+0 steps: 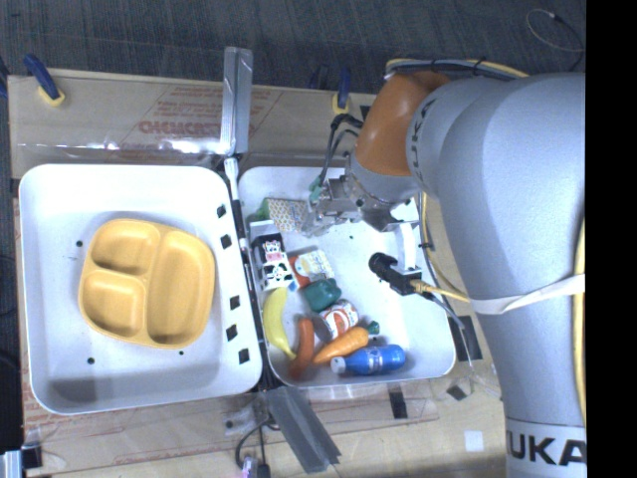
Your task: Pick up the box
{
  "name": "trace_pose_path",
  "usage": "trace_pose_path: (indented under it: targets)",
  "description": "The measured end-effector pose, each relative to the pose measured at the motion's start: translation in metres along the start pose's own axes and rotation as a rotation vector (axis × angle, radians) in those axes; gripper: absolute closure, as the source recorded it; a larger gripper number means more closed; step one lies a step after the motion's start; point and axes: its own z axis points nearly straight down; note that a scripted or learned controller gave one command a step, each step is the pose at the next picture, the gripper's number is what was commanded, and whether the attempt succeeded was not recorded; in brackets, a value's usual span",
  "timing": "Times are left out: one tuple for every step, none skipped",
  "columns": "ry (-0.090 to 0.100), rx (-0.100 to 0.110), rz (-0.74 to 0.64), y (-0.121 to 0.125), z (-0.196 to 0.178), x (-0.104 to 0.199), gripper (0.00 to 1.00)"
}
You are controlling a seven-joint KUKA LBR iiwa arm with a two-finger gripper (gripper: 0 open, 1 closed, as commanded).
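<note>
While the grey arm with its orange band (398, 122) reaches into the right-hand shallow white bin (428, 342), the end effector (328, 207) sits low at the bin's 11 o'clock corner; whether it is spread or pressed together cannot be told. Nothing is visibly held. The likeliest target, a small black-and-white printed box (273, 263), lies at the bin's 9 o'clock edge, just above a yellow banana (276, 322) and near a patterned flat packet (287, 211). Judged step: approach, before the grasp. The next move calls for travel toward 7 o'clock, alignment over the box, then descent clear of the bin wall.
</note>
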Motion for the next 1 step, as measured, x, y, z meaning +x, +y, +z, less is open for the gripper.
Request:
trace_pose_path:
  targets:
    - [0.000,0.000,0.000,0.0000,0.0000,0.0000,0.00]
